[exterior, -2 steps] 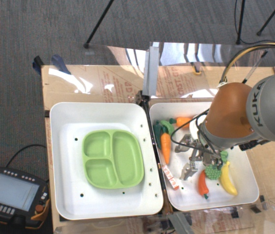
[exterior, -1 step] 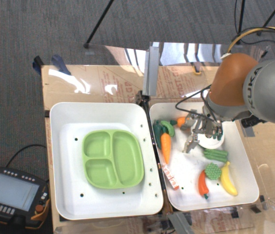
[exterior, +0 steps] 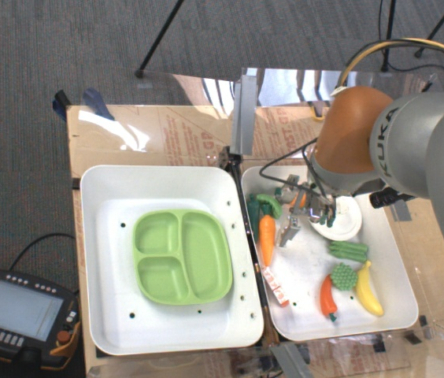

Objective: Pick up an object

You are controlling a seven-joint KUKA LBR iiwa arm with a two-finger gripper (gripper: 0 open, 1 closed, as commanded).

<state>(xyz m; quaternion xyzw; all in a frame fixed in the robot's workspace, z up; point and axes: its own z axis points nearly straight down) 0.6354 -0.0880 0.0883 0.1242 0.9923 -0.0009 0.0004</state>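
1. In the left bin (exterior: 100,211) a green divided plate (exterior: 183,256) is seen lying flat. Nothing graspable stands on it, so this side need not be visited for the pick.

2. Along the left wall of the right bin (exterior: 395,246) a carrot (exterior: 267,239) lies lengthwise, its green top (exterior: 264,205) pointing away from the camera, with a small red-and-white packet (exterior: 275,285) below it. The carrot is judged the nearest candidate, and a grasp across its narrow width would be best, kept off the bin wall.

3. The gripper (exterior: 294,225) is seen just right of the carrot, low over the bin floor. Nothing is seen between its fingers; whether the jaws stand apart or together cannot be told.

4. A white round dish (exterior: 346,219) sits just right of the gripper; contact with it should be avoided during descent.

5. Farther right lie a green ridged piece (exterior: 349,250), a green knobbly ball (exterior: 344,276), a red-orange pepper (exterior: 327,296) and a banana (exterior: 368,290). These are bunched closely, so a clean grasp there is judged harder.
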